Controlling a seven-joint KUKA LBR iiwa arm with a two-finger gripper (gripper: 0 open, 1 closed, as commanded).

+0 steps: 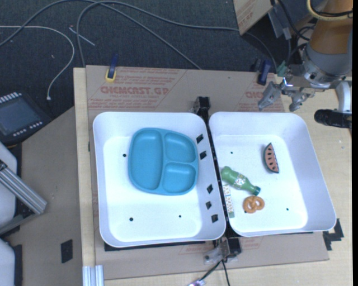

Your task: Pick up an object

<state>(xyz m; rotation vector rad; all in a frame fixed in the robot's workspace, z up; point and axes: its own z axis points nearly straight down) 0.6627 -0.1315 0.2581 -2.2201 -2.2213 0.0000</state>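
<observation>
A watermelon slice [271,157] lies near the back of the right bin [313,167]. Close to that bin's left wall a green bottle [239,181] lies on its side, and a small pretzel [253,204] rests just in front of it. My gripper [283,98] hangs above the bench behind the right bin's far rim, up and a little right of the watermelon slice. Its two fingers are spread apart with nothing between them.
A blue divided plate [164,161] sits in the left bin [106,184]. A cardboard sheet lies under both bins. Cables trail over the dark floor at the back left, and a cardboard box [253,12] stands at the back right.
</observation>
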